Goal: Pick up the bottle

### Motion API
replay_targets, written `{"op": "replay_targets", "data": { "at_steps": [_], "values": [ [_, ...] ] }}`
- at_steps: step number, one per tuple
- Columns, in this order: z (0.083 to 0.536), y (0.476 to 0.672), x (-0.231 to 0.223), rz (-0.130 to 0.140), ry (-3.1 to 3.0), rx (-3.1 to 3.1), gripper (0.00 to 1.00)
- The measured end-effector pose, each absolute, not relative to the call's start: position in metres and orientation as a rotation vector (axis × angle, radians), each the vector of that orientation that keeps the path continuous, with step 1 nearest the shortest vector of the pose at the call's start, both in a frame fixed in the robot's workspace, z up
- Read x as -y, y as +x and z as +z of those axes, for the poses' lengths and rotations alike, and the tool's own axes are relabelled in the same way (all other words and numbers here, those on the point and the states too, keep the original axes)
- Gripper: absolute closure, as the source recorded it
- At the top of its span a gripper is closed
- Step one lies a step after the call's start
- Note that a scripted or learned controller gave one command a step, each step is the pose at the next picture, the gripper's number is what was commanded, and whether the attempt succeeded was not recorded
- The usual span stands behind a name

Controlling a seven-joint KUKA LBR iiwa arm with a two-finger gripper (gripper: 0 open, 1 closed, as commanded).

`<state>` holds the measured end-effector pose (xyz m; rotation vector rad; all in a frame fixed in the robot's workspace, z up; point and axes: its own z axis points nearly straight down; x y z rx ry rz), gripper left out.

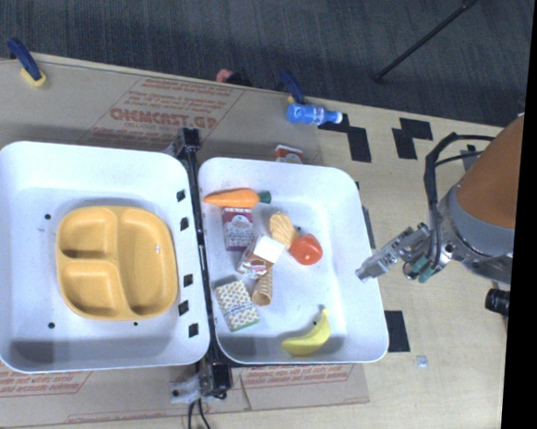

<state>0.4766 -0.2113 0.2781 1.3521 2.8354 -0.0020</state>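
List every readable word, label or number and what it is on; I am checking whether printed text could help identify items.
"CHEMCAST GP": red print on the brown sheet under the bins.
Smaller red lines around it: blurred, unreadable.
Red carton label: too small to read.
Blue bottle: no legible label.

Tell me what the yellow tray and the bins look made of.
Tray: likely moulded plastic, matte mustard yellow, with soft rounded compartment ridges.
Bins: probably thin formed plastic, smooth white with a slight sheen and rounded rims; the view cannot confirm it.
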Motion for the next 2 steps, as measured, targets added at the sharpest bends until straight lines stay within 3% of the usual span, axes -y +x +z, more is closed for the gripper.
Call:
{"op": "replay_targets", "data": {
  "at_steps": [1,2],
  "values": [
    [0.232,0.477,0.199,-0.001,0.859,-3.024,1.0],
    [0.209,0.477,0.154,0.0,0.662,-3.073,1.0]
  ]
}}
